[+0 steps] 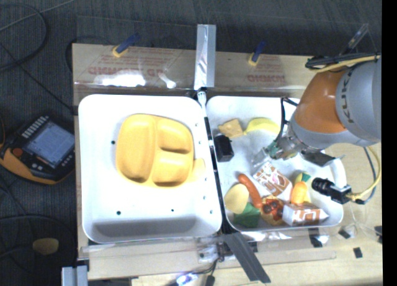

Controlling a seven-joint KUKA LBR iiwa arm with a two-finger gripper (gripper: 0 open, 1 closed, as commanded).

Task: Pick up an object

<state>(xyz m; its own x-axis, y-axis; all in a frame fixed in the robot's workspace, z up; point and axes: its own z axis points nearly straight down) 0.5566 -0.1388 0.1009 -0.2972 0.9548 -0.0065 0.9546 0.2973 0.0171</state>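
nearest the camera, along the front wall of the right bin [338,216], the toys lie in a tight heap: a white and orange carton [304,216] at the front right, a dark red lumpy toy [271,207] just left of it, a green piece [246,217] at the front left, and a pale round potato-like toy [236,198] touching the green piece from behind. a red sausage [249,187] slants from upper left to lower right between the potato and a white and orange packet [273,179], and a small carrot-like toy [300,190] stands just right of that packet. above the heap the hand [280,149] hangs over the middle of the right bin, low on the grey and orange arm [335,108]; its tips are a small blur from here, so i cannot tell whether it is apart or together, and nothing shows between them. the move seems to turn on this: the packet lies just in front of the hand and slightly left, with its long axis slanting like the sausage's, so a short drop forward would meet it (my reading, not a certainty). further back sit a black block [223,148] by the divider, a tan wedge [230,128] and a pale yellow-green fruit [262,126]. the left bin [99,216] holds a yellow tray [154,149]. the worktop [87,58] runs behind both.
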